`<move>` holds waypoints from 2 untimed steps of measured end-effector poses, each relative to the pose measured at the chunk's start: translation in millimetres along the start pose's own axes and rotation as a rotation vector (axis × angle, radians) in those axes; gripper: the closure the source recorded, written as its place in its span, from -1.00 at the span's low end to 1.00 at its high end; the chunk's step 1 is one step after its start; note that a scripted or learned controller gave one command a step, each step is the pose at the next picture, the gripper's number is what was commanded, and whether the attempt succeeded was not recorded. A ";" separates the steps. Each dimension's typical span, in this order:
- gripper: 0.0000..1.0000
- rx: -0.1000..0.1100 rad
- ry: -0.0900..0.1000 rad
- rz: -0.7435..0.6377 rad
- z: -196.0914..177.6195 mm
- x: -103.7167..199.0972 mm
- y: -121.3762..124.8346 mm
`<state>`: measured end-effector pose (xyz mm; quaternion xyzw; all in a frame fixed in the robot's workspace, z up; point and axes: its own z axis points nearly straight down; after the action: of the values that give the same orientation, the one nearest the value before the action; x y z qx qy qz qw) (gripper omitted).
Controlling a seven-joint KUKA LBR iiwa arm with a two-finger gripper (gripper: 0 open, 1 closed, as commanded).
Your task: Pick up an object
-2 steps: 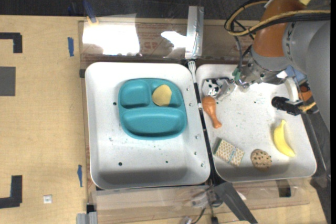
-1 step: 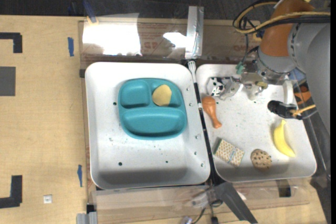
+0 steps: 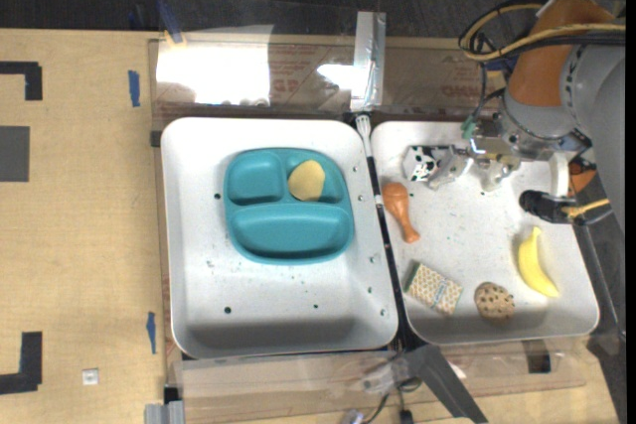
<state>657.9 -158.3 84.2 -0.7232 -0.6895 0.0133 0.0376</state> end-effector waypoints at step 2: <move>-1.00 -0.086 -0.051 -0.349 -27.7 61.8 1.7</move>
<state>664.6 -97.6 113.8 -0.5930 -0.8051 -0.0049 -0.0092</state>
